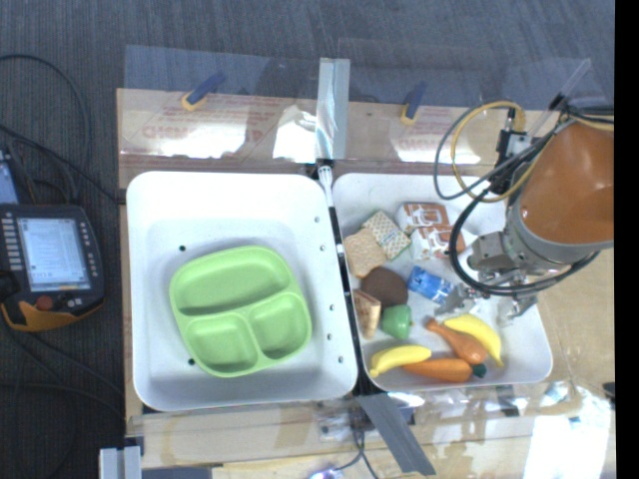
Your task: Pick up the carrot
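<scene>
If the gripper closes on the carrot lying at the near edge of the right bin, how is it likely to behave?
The carrot looks like smooth, glossy toy plastic, so it is probably stiff, light and somewhat slippery. Its rounded, tapered body may roll or squirt sideways under the gripper. It lies against a banana, which would probably be nudged too.

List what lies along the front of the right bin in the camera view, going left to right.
Small yellow toy banana → orange toy carrot with a dark green tip, lying flat → larger curved yellow toy banana. A second orange carrot-like piece overlaps these, so it is left out.
</scene>
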